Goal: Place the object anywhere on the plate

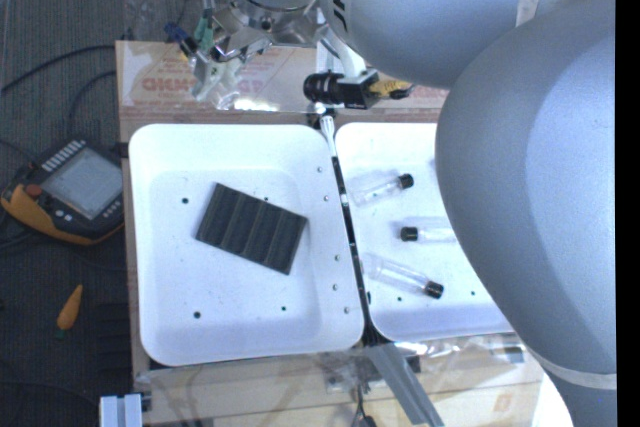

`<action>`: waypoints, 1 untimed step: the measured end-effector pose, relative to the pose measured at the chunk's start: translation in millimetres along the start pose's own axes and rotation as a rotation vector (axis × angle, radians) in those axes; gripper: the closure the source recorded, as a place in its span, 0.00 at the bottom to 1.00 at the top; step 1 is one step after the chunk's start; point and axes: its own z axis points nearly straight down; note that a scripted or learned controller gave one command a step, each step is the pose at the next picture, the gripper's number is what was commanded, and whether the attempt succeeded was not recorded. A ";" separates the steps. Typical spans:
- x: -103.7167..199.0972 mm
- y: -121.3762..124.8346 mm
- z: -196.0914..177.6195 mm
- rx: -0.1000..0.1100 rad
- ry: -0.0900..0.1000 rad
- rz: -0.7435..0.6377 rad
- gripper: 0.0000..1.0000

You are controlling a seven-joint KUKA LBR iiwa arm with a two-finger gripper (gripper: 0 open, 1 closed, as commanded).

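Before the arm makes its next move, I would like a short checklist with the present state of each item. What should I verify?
1. Dark ribbed plate lies flat in the left bin: ok.
2. Top of the plate is free for placing: ok.
3. Three clear tubes with black caps lie in the right bin, apart from one another: ok.
4. The hand is above the bins' far edge, over the cardboard, not over any tube: not ok for a pick yet.
5. An object held in the hand: cannot tell; the view is too cluttered there.
6. Right bin partly hidden by the arm, so its far side is unchecked: cannot tell.
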 end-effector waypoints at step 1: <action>1.1 1.1 -115.2 -0.001 -0.001 -0.189 1.00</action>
